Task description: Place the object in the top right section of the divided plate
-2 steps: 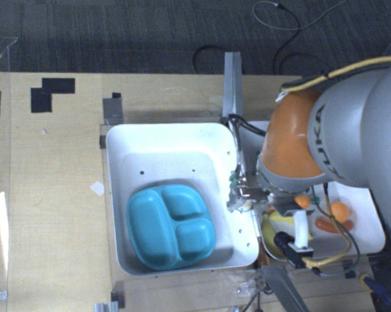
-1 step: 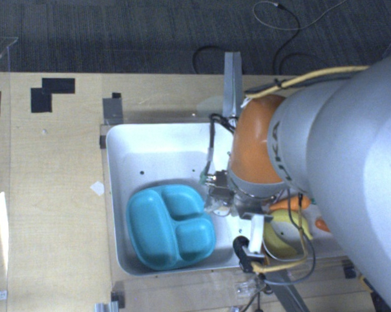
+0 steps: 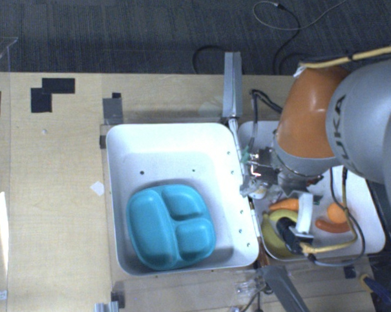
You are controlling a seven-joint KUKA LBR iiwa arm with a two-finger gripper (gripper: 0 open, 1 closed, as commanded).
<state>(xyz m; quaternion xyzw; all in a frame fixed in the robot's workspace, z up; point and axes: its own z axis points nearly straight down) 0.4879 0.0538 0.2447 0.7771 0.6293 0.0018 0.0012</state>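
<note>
Presumably the pick is the step in hand, not yet the carry: nothing is showing as lifted. Well to the gripper's left, one blue divided plate (image 3: pixel 147 232) is lying in the left bin (image 3: pixel 156 144). Its three sections are sitting bare, and the top right section (image 3: pixel 184 201) is the one lying nearest the gripper. The gripper (image 3: pixel 257 180) is hanging under the wrist over the left edge of the right bin (image 3: pixel 374 238). I cannot tell how wide it is standing or whether it is gripping anything. Just right of it, toward the camera, one yellow piece (image 3: pixel 271 231) and one orange piece (image 3: pixel 285 206) are lying. Farther right an orange lump (image 3: pixel 333 218) is lying, one item or two, unclear. The next move is calling for a firm hold on one piece, a lift over the wall between the two bins, then travel left to that section.
</note>
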